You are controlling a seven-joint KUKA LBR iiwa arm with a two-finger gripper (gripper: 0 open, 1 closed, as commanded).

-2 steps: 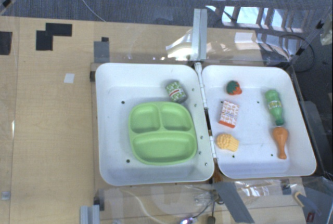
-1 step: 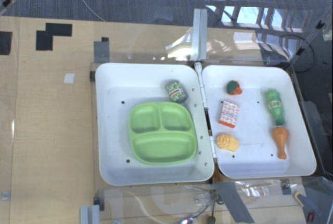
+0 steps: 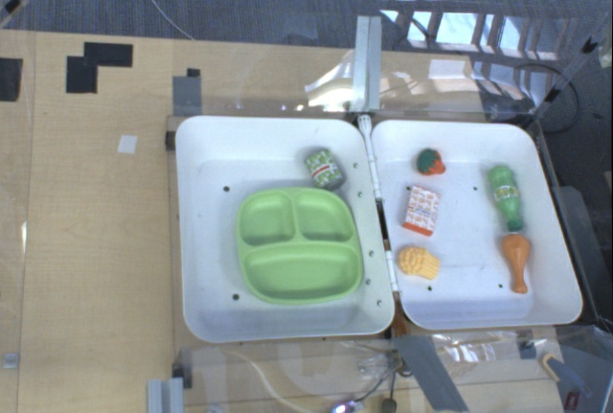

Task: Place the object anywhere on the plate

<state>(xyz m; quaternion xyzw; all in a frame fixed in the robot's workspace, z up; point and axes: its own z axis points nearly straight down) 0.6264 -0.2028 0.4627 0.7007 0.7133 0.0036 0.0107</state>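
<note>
A light green sectioned plate point(image 3: 299, 244) lies in the left white bin point(image 3: 206, 210), with nothing in its compartments. Just beyond its far right corner a small green can point(image 3: 325, 169) lies on the bin floor, off the plate. The right bin point(image 3: 469, 296) holds a red strawberry point(image 3: 430, 162), a red and white packet point(image 3: 421, 210), a yellow corn piece point(image 3: 419, 262), a green bottle point(image 3: 505, 195) and an orange drumstick point(image 3: 516, 261).
A grey metal post point(image 3: 368, 57) stands behind the seam between the bins. The bins share a raised divider edge point(image 3: 378, 210). Wooden bench top point(image 3: 86, 229) spreads to the left, and cables trail by the front edge.
</note>
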